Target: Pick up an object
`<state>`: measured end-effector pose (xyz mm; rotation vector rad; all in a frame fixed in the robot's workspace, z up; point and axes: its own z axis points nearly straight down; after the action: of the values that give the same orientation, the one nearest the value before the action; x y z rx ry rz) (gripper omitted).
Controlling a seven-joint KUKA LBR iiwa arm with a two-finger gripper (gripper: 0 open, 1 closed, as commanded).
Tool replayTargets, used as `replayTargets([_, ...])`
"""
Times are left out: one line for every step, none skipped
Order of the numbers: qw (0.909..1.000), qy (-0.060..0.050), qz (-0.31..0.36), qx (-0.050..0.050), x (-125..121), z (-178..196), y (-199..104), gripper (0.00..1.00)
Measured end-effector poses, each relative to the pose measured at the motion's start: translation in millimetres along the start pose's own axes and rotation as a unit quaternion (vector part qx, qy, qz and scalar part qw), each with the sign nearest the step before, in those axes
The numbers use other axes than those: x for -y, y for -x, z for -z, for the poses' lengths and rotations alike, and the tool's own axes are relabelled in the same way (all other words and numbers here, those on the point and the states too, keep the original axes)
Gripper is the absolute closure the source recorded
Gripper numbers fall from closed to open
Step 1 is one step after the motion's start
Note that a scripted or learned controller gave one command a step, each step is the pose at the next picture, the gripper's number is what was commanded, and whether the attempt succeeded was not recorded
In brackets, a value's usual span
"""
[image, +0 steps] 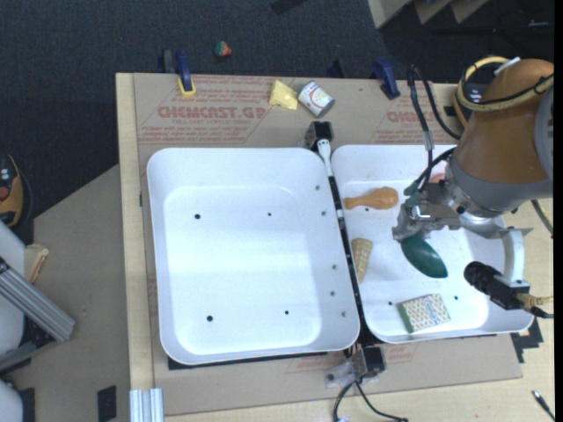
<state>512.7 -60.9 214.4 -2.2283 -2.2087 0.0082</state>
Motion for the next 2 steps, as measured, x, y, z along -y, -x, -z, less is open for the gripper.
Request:
replayTargets([1.0000,0.001,0.005,-0.001,0,-26,-17,1.00])
replayTargets([1.0000,0.002,0.004,-0.001,31,3,-16,1.00])
